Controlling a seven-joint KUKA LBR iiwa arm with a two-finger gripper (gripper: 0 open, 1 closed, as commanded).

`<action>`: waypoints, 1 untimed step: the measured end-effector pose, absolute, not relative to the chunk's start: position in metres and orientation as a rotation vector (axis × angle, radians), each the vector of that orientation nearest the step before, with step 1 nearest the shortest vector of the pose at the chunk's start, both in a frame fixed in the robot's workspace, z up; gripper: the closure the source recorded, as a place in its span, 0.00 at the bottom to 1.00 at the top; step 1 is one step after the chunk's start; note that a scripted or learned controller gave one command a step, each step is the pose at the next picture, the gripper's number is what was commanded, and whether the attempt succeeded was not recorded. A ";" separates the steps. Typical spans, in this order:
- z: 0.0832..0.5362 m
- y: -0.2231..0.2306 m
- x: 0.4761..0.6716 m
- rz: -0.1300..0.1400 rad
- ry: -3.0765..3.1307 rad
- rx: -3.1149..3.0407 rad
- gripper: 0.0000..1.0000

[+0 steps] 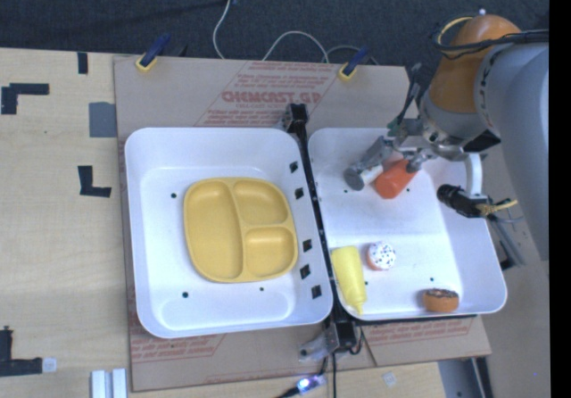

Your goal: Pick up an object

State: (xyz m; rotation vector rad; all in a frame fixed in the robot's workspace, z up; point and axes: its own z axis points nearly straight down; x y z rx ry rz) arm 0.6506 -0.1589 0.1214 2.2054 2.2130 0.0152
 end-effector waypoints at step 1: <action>0.132 -0.158 0.652 0.020 2.212 2.204 1.00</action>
